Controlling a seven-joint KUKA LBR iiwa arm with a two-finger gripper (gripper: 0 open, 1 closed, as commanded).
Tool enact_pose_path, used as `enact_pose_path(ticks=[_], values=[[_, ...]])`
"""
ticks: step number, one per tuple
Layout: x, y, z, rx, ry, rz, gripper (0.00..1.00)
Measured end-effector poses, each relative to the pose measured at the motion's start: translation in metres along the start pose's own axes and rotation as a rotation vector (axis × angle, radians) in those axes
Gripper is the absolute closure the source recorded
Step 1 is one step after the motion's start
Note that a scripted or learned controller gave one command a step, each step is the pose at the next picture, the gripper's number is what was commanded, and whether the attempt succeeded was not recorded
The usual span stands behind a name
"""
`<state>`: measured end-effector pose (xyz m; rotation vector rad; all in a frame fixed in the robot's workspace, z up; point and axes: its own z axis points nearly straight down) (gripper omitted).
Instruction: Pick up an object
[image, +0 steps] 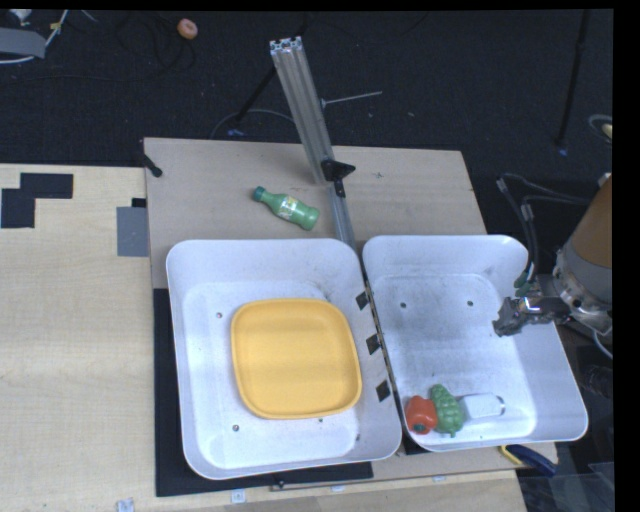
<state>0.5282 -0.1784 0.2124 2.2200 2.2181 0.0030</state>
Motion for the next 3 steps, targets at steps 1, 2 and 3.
enact_pose_path(ticks=[1,2,3], values=[[-0.007,-0.003,-0.059,-0.001,0.0,0.0,1.0],[0.039,0.012,-0.043,0.005,0.002,-0.004,1.0],[0.088,0.02,-0.031,0.005,0.002,-0.004,1.0]])
